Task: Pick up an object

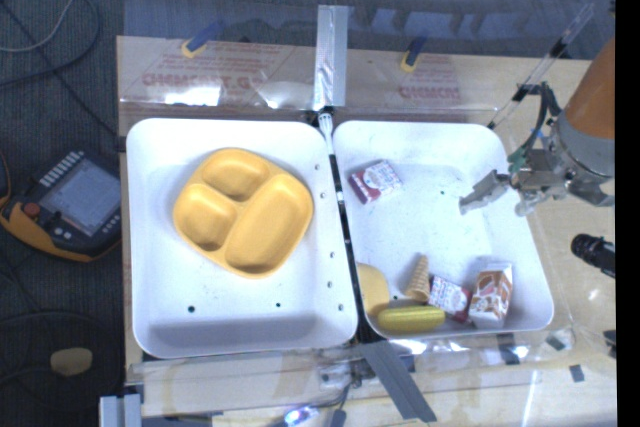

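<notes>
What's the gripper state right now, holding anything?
Gripper: open, fingers spread, nothing between them. It hovers over the right side of the right bin, apart from the items in it.

The left bin holds a yellow three-part dish. In the right bin lie a red-and-white packet near the divider and, along the front wall, a banana, an ice-cream cone and two small cartons. The claw hangs open over the right bin's far right side, holding nothing.
</notes>
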Robot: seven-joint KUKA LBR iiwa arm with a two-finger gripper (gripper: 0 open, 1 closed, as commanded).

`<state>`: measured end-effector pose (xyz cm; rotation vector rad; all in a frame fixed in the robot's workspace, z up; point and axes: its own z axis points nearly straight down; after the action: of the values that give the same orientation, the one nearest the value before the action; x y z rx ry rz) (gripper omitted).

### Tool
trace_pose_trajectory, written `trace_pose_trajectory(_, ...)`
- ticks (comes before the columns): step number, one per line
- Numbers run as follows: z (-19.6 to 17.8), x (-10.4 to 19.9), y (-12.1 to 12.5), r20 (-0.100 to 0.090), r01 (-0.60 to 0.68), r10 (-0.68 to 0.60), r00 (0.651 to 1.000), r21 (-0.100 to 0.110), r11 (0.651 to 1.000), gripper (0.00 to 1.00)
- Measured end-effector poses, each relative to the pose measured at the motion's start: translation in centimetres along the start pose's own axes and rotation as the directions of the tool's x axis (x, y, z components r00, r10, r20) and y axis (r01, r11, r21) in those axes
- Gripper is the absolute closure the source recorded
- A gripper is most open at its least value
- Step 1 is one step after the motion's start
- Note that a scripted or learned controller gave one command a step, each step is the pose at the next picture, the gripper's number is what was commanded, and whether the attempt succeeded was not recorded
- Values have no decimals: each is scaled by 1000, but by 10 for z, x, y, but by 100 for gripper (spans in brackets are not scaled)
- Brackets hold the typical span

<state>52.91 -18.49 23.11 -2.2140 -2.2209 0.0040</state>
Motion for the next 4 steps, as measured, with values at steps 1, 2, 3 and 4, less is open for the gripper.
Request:
trace_pose_trajectory(1, 123, -30, 3, -7, -75, 75, 997, -2, 997, 0)
trace_pose_trajectory(2, 140, -15, -35, 3, -75, 75, 997, -29, 997, 0)
trace_pose_trajectory(3, 140, 51, -38, 4, -82, 82, 997, -19, 996, 0)
trace_pose_trajectory(4, 141, 7, -38, 0, 53, -53, 999, -20, 998, 0)
